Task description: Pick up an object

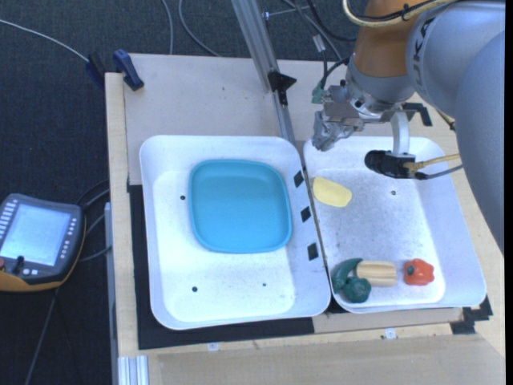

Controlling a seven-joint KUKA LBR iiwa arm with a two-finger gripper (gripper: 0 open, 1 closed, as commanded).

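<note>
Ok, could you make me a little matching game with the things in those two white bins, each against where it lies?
Things:
1 blue plate
2 yellow piece
3 red pepper
4 green toy

Places:
A right bin, near left corner
B left bin
C right bin, just right of the tan block
D right bin, closest to the gripper

Pairs: 1-B, 2-D, 3-C, 4-A

right bin (385,223) middle bare, open from above; yellow piece (331,192) near its upper left, green item (351,280), tan cylinder (377,273), red pepper (418,272) crowd its lower edge; blue plate (240,205) takes left bin (232,289) centre, bare strip below; slanted metal post (250,30) top centre, arm (473,70) upper right
</note>
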